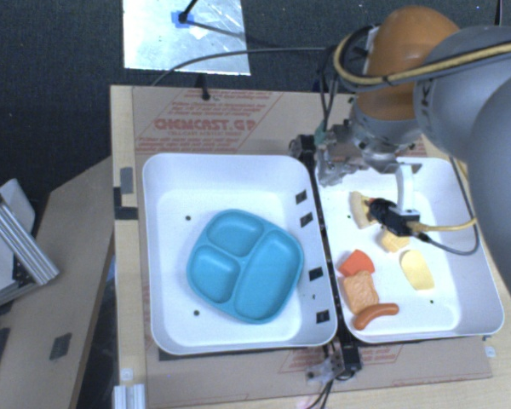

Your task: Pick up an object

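I have the tool (334, 169) low over the far left corner of the right bin (464, 301), close to the wall shared with the left bin (170, 228). The wrist hides it from this angle, so I cannot tell whether it is open or closed, and I see nothing held in it.

Everything worth picking lies in the right bin. A cream piece (357, 208) is nearest the tool, by the left wall. A beige piece (394, 243) sits further in towards the middle. A yellow wedge (417, 271) lies apart from the rest. Along the near left side, a red piece (356, 262), an orange piece (362, 290) and a sausage (376, 313) crowd together, touching or nearly so. The left bin holds a blue divided plate (245, 265), which looks too broad and flat to grip easily.

I judge the cream piece the shortest reach, but it is tight against the wall. The yellow wedge looks the safer target, with bare floor all round it. I would centre squarely over it, come straight down, and lift only once it is pinched across its narrow width.
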`<state>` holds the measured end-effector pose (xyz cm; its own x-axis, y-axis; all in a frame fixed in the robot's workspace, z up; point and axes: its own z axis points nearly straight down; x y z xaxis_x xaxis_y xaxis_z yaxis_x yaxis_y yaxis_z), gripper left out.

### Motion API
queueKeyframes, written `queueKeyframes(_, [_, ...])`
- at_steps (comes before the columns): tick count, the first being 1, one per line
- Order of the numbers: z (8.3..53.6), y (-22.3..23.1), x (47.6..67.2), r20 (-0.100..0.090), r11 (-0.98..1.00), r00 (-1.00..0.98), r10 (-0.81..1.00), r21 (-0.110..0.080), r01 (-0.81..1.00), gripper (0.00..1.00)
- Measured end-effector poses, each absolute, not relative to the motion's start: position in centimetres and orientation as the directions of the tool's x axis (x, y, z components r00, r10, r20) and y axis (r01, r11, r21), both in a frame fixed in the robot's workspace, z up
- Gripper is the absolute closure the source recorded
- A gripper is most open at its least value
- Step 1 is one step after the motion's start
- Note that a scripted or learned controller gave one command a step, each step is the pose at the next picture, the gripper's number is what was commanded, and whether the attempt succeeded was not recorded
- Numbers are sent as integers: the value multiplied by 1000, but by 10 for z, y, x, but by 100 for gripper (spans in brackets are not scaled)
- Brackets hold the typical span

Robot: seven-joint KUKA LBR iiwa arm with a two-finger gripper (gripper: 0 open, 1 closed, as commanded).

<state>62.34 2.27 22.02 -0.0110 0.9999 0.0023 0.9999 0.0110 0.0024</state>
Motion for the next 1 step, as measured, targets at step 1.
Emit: queueKeyframes(1, [223,74,623,2,11,-11,1000,2,1000,100])
